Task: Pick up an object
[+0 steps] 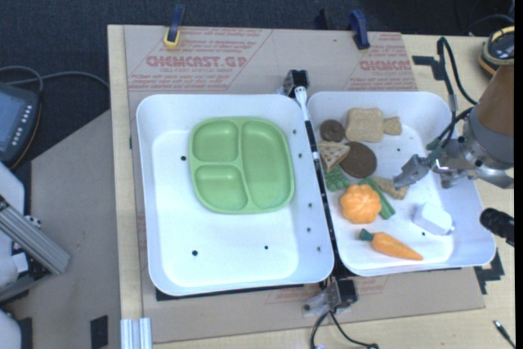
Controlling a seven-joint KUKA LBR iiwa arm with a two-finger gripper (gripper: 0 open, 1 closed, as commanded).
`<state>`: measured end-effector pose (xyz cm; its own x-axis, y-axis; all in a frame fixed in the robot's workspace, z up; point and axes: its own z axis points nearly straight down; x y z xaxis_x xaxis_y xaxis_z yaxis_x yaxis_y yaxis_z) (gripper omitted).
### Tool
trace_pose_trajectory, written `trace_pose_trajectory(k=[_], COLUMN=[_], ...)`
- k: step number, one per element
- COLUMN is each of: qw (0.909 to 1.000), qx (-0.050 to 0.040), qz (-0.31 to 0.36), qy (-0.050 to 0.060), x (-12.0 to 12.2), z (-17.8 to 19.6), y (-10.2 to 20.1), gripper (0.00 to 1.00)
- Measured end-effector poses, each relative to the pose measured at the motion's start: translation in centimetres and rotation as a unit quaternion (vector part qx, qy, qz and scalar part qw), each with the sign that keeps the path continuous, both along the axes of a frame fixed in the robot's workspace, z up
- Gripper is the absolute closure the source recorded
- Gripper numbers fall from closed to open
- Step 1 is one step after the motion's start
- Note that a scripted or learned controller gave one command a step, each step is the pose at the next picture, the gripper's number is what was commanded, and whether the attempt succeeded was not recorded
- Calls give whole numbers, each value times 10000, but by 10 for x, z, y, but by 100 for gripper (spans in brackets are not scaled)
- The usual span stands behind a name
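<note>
The right bin (pixel 409 104) holds several toy foods. Among them are a slice of bread (pixel 364 124), a small brown cookie (pixel 332 130), a sandwich wedge (pixel 333 153) and a dark brown disc (pixel 358 159). Nearer the front lie an orange fruit (pixel 360 203), a carrot (pixel 392 245) and a white piece (pixel 431 218). My gripper (pixel 413 169) hangs low over the bin's right half. It is just right of the dark disc and above a small tan piece (pixel 394 190). Nothing visible is held in it.
A green divided plate (pixel 242 164) lies in the left bin (pixel 163 200). A black divider with clips (pixel 314 167) runs between the bins. Green leafy bits (pixel 384 200) lie beside the orange fruit. The arm (pixel 494 127) crosses the right bin's right wall.
</note>
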<state>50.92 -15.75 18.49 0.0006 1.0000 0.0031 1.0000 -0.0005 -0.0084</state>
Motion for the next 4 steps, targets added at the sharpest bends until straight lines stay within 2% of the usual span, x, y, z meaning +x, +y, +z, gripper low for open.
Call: trace_pose_trajectory(k=[2,3,4], qw=[10000,10000,10000], qx=[-4,-23,-30], qz=[-3,-8,5], qy=[-33,-72,-71], x=[7,9,14], z=[-99,-85,-41], y=[-1,-2,-7], gripper=[0,100,100])
